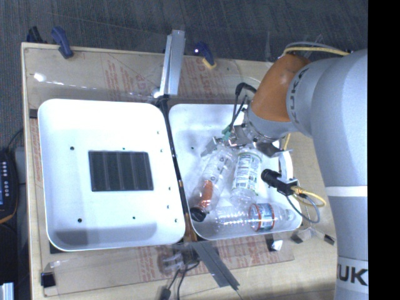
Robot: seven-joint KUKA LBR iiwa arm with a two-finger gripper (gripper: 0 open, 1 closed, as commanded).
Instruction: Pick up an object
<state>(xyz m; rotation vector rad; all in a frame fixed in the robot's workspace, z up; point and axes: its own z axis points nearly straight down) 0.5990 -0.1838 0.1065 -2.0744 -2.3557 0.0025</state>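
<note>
The gripper (232, 136) hangs low in the right bin (187, 120), just above three clear plastic bottles (245, 174). Whether it grips anything, I cannot tell. The left bin (62, 124) holds a dark ridged tray (120, 170).

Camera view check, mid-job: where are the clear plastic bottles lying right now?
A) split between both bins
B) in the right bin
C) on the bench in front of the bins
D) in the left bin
B: the clear plastic bottles lie piled together in the right bin, under the arm's wrist, while the left bin holds none.
</note>
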